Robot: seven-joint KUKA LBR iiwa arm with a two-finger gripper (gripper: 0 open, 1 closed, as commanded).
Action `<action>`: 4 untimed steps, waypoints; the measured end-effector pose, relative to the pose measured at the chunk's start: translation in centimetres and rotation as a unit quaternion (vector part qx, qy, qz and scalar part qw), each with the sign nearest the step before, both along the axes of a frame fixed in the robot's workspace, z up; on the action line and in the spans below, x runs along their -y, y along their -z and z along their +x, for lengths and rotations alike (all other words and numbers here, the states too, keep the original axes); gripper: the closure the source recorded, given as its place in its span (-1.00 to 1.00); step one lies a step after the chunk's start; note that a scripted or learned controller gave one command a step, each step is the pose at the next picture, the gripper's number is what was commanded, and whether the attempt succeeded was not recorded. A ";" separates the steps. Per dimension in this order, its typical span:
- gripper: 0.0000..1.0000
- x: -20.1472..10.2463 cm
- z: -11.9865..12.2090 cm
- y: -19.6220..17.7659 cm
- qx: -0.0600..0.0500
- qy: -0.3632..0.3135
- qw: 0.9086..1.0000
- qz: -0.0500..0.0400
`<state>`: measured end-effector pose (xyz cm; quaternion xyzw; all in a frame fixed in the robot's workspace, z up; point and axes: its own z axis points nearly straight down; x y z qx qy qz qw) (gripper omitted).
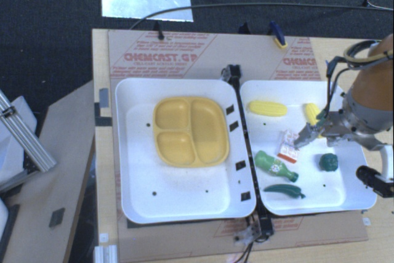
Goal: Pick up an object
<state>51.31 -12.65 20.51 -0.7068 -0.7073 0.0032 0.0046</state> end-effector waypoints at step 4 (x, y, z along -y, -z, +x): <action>-1.00 -0.4 0.7 12.1 0.008 0.000 1.000 -0.002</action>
